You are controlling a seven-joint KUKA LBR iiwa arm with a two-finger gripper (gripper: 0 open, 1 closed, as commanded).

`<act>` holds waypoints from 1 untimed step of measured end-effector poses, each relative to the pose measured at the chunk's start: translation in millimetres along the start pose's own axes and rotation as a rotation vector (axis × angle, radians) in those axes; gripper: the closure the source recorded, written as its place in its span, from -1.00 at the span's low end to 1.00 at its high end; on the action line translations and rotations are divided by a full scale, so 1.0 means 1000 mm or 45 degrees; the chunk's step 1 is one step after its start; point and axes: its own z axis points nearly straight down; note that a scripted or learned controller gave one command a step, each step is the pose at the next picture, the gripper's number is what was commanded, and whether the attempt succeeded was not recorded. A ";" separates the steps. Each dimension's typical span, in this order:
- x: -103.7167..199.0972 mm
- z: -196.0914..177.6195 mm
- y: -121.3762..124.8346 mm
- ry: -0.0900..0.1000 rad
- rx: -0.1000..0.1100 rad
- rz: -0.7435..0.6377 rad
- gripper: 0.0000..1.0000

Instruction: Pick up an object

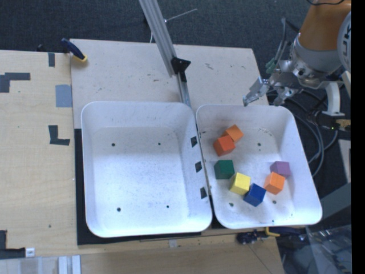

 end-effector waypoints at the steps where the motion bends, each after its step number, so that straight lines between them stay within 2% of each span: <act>1: 0.000 0.000 0.000 0.000 0.000 0.000 -1.00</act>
